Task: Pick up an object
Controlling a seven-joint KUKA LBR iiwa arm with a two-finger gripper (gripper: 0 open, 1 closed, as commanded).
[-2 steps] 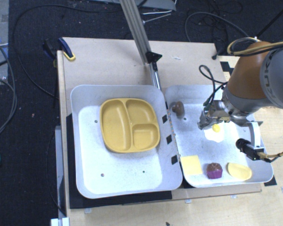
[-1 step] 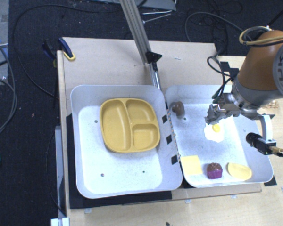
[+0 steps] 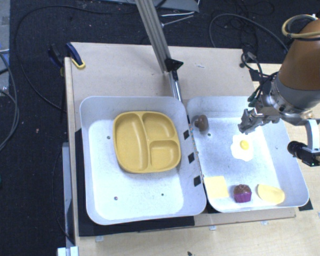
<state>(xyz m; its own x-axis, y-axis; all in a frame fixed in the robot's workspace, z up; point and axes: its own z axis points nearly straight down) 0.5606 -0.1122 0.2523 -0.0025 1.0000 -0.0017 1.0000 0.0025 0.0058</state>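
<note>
Your gripper [image 3: 249,124] hangs over the right bin [image 3: 288,159], just above the egg [image 3: 242,148]; you cannot tell its state. Nearest you lie cheese [image 3: 216,186], a purple piece [image 3: 242,193] and a yellow piece [image 3: 270,193]. A brown piece [image 3: 201,122] sits farther back. The tray [image 3: 146,141] fills the left bin [image 3: 98,196].

Yellow tray [image 3: 147,142]; white bins [image 3: 96,196]; white-yellow fried egg [image 3: 242,148]; purple piece [image 3: 242,193], possibly grape; brown lump [image 3: 201,122].

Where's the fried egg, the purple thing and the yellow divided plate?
fried egg [image 3: 242,148]: camera view, on its white beside the yolk.
purple thing [image 3: 242,193]: camera view, its top.
yellow divided plate [image 3: 129,138]: camera view, its large compartment.
</note>
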